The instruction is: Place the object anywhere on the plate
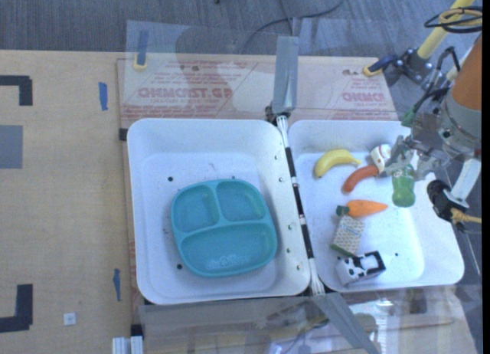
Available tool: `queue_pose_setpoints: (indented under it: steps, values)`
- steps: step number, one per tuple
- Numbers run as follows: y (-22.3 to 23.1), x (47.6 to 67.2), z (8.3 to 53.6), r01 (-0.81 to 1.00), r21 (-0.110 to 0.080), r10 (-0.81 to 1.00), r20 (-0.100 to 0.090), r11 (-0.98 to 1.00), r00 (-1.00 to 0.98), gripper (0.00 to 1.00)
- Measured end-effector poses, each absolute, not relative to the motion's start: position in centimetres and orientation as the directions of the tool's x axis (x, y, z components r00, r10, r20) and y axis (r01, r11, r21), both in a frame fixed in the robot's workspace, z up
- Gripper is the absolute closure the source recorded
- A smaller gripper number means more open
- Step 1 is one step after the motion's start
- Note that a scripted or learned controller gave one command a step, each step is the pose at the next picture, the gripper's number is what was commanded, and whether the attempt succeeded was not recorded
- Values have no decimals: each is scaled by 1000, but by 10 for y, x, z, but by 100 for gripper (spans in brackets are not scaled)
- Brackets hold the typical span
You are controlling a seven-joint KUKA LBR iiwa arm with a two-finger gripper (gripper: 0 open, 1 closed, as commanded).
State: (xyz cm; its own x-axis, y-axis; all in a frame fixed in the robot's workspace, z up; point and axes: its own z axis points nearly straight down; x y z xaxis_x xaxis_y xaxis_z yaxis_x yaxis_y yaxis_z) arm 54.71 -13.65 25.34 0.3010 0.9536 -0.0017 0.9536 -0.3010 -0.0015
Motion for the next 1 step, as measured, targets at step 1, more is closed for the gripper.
queue_pose_setpoints:
  steps: [1]
  values:
    - [-71,559,204,812,-5,812,-1,-584,584,100]
